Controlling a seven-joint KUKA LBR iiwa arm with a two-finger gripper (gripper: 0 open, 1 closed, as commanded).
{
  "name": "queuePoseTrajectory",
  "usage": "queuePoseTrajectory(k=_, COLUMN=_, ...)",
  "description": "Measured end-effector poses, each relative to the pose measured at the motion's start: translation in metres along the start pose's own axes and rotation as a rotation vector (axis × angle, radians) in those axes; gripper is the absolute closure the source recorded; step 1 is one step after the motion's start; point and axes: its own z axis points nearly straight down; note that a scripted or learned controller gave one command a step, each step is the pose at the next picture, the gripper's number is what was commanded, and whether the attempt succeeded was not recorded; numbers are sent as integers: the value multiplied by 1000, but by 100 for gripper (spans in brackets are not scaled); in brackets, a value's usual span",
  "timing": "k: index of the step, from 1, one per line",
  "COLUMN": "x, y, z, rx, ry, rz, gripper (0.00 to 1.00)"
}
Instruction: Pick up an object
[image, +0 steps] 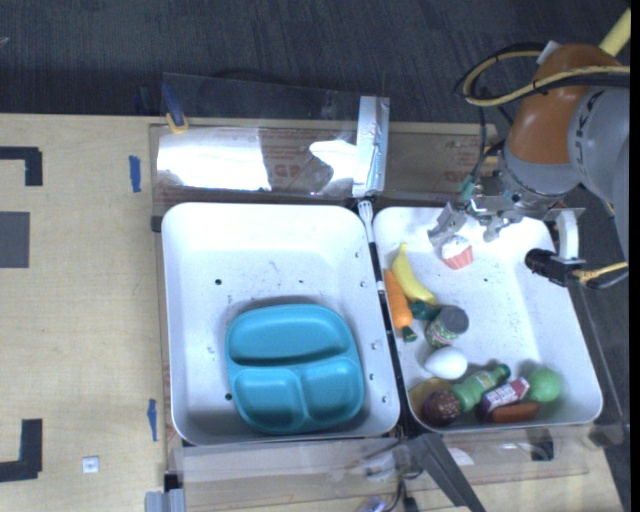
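On your left, the left bin (190, 250) carries a blue divided tray (293, 367) toward its near edge; the rest of its floor is bare white. Behind both bins, a clear panel (270, 150) stands along the far edge of the bench.

Moving right, the right bin (575, 330) holds the loose items. Along its left wall you will see a banana (409, 277) with a carrot (399, 304) touching it on the left side, both lying lengthwise. Just below them sits a grey-capped can (448, 322), then a white egg (446, 363). Along the near edge, from left to right: a dark brown round item (441, 405), a green bottle (480, 385), a red-labelled item (508, 398) and a green ball (544, 384), all packed close together.

Near the bin's far edge, a small red-and-white cup (458, 253) sits apart from the rest. The gripper (466, 224) is directly above it, its fingers spread to either side, partly open. The cup lies just below the fingertips; you cannot tell from this angle whether they touch it, and it is not seen clamped between them. The arm (560, 120) enters from the far right corner.
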Motion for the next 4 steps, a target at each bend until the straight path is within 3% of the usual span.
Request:
queuePoseTrajectory(k=1, x=-12, y=6, z=67, rx=-3, ry=0, rz=13, gripper=0)
queuePoseTrajectory(k=2, x=-11, y=8, z=54, rx=-8, ry=-2, rz=11, gripper=100)
queuePoseTrajectory(k=3, x=68, y=-43, z=-34, rx=0, ry=4, rz=163, gripper=100)
queuePoseTrajectory(k=4, x=30, y=-34, z=-79, rx=-2, ry=1, rz=210, gripper=100)
